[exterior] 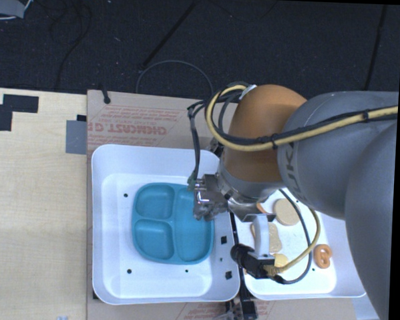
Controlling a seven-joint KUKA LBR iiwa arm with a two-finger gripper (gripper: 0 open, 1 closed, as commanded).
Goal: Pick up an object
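A divided plate point(168, 222) lies in the left bin point(107, 278); small food items point(285, 213) lie in the right bin point(327, 284)

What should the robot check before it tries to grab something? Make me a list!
1. Blue plate sits flat in the left bin: ok.
2. Claw is over the plate's right edge: ok.
3. Claw open or shut: cannot tell.
4. Anything already in the claw: cannot tell.
5. Small food toys, like the pretzel, lie in the right bin, partly under the arm: ok.
6. Cables hang low over the right bin: not ok.
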